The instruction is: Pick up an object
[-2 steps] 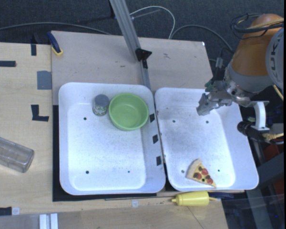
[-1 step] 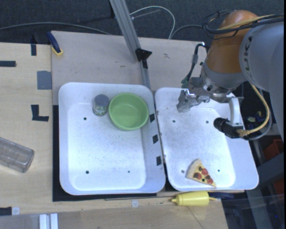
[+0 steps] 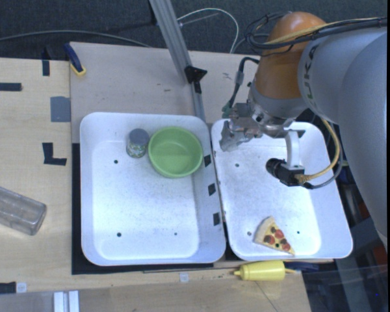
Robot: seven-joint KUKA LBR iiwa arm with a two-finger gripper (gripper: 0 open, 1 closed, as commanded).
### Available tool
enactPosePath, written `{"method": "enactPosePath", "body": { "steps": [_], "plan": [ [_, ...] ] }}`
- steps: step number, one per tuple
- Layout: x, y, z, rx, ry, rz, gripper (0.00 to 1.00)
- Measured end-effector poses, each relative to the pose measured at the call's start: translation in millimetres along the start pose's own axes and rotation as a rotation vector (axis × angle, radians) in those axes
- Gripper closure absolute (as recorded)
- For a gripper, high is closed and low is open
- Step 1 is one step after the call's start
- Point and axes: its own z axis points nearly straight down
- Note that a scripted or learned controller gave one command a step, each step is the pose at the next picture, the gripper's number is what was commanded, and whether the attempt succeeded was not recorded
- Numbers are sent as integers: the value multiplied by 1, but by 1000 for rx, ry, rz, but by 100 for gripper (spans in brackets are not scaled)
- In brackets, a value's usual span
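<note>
My gripper [image 3: 232, 137] hangs over the far left corner of the right bin [image 3: 325, 239], close to the divider between the bins. A pizza slice toy [image 3: 273, 234] lies near the front of that bin, well away from the gripper. In the left bin [image 3: 117, 233] a green bowl [image 3: 175, 151] sits at the back. A small can with a grey lid [image 3: 137, 143] stands just left of the bowl. The gripper is to the right of the bowl, across the bin rims.
A yellow squeeze bottle [image 3: 263, 272] lies on the bench just in front of the right bin. A clear plastic container [image 3: 13, 210] lies at the far left. A metal pole [image 3: 175, 38] slants down to the bins' back edge. A black cable fitting [image 3: 283, 171] hangs off the arm.
</note>
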Motion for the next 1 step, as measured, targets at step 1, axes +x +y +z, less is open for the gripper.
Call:
{"method": "enactPosePath", "body": {
  "steps": [1],
  "plan": [
    [53,25,-3,-2,1,-1,100]
  ]
}}
